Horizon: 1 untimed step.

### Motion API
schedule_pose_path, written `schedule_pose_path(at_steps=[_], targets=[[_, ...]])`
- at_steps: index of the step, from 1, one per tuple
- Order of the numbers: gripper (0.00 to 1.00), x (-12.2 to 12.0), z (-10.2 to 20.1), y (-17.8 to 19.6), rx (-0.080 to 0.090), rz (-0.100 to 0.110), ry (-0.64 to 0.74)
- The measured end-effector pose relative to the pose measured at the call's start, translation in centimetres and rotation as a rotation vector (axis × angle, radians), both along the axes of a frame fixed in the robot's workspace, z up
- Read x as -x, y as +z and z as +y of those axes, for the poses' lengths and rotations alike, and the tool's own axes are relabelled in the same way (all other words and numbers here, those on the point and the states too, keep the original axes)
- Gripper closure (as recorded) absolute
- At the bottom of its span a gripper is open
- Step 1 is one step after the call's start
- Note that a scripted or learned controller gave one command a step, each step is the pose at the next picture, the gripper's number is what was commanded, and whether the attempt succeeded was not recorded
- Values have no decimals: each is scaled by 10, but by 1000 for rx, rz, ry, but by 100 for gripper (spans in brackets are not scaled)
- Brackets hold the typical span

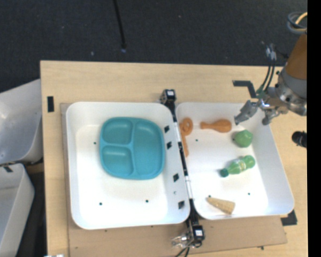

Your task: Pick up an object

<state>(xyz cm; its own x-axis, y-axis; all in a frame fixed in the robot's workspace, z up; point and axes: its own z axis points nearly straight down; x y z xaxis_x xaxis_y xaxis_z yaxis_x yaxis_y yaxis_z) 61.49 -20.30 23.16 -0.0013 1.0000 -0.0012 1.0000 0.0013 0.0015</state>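
Hovering at the right bin's (267, 159) two o'clock corner, the gripper (255, 111) has its fingers spread around nothing. A smooth green ball (243, 138), just beside it at seven o'clock, could roll off the tips. Farther out lie a glossy green bottle (238, 166), a tan drumstick shape (216, 125) and a pale wedge (221, 204). A teal divided plate (132, 147) fills the left bin (80, 197).

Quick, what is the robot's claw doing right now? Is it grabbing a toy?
Gripper: open, holding nothing, hovering at the right bin's top edge above the green ball.
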Motion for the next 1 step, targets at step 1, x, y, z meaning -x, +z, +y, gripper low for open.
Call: schedule_pose_path(at_steps=[1], targets=[[0,9,3,-57,0,6,-2]])
